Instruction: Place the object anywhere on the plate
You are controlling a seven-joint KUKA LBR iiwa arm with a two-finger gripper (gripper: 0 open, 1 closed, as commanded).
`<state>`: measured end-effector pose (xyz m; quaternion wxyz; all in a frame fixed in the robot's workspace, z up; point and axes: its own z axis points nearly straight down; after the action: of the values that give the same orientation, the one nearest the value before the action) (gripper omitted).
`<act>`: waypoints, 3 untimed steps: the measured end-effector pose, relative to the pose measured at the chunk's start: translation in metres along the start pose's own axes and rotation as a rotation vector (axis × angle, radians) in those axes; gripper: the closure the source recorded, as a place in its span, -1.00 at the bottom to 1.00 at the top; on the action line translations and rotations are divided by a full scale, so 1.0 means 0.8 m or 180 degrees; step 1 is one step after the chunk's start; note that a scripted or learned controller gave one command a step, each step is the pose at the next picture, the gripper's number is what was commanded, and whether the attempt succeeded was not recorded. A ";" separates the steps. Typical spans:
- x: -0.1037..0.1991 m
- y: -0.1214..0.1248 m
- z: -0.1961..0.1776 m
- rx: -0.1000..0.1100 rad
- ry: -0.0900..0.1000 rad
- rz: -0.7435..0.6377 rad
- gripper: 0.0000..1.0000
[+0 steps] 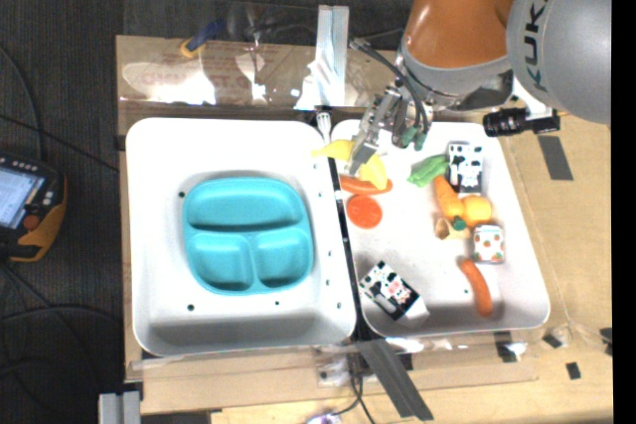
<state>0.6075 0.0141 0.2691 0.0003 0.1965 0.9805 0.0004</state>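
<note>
A teal plate (248,233) with three compartments lies in the left white bin (159,164). My gripper (370,146) hangs over the top left corner of the right bin (522,293), just right of the wall between the bins. Its tip is right above a yellow toy piece (370,173), which lies on an orange strip (366,186). Whether the gripper touches the yellow piece cannot be made out. Nothing lies on the plate.
The right bin holds several toys: a red-orange disc (364,211), a green pepper (429,168), a black-and-white cube (465,166), a carrot (446,199), a yellow fruit (477,209), a small white cube (488,244), an orange sausage (478,285) and a cow-patterned box (392,290).
</note>
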 end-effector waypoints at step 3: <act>0.112 0.017 -0.037 0.0001 -0.0004 -0.0962 -1.00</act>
<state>0.5302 0.0616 0.2985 0.0009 0.0467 0.9989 0.0001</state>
